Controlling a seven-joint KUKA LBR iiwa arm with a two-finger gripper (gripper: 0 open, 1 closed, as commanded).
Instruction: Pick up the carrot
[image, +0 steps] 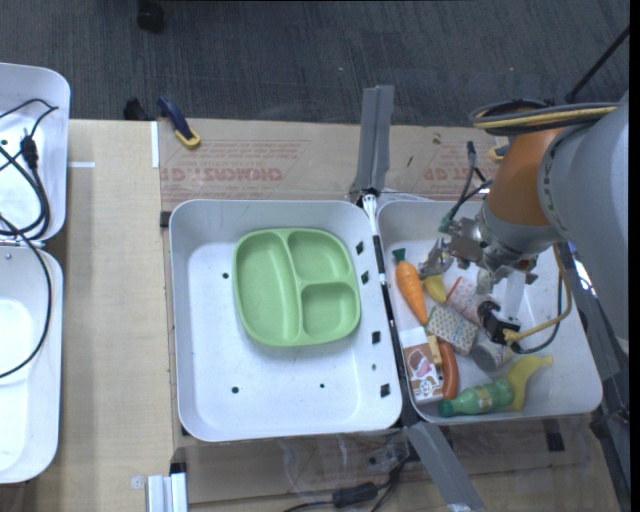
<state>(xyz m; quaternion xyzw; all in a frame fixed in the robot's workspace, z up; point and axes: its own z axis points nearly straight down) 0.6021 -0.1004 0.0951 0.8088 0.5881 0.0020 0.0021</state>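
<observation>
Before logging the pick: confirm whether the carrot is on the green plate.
No. The carrot lies in the right bin, apart from the green plate.

You have two shallow white bins on the counter (110, 300): a left bin (200, 400) and a right bin (575, 390). The left bin holds one green divided plate (297, 286), and that plate has three compartments. In the right bin you can count one carrot (409, 287), one green bottle (478, 398), one red sausage-shaped piece (449, 370), and two yellow banana-like pieces (527, 372), one of them partly hidden. There are also one speckled block (452, 325) and one printed card (424, 372). One arm (560, 170) reaches in.
</observation>
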